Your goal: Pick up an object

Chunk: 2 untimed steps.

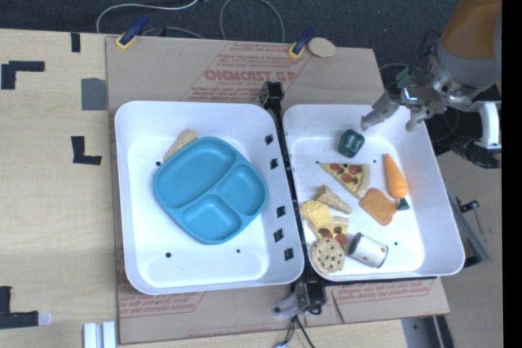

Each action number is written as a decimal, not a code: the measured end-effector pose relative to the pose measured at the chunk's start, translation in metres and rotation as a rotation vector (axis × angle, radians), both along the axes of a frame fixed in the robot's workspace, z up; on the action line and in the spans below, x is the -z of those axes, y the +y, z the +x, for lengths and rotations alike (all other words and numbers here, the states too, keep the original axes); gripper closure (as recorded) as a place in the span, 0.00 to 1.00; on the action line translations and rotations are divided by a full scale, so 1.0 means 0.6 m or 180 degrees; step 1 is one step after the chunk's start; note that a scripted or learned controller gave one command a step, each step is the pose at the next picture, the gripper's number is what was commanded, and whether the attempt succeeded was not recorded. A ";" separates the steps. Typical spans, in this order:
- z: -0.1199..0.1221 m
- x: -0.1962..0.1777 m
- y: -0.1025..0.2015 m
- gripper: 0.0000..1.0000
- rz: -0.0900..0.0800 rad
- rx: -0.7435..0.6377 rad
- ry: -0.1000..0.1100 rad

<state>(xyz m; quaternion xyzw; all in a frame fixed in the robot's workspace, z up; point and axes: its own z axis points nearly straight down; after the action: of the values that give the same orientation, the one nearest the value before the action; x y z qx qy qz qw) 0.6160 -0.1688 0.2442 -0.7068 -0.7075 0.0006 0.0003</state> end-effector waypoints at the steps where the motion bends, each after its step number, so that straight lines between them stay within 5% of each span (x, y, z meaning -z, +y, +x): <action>1: 0.087 0.153 0.052 0.00 0.0005 -0.0011 0.0017; 2: 0.074 0.268 0.044 0.00 -0.0008 -0.0003 -0.0013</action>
<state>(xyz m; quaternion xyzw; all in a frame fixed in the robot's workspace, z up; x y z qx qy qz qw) 0.6601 -0.1423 0.0835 -0.7064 -0.7078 0.0001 -0.0021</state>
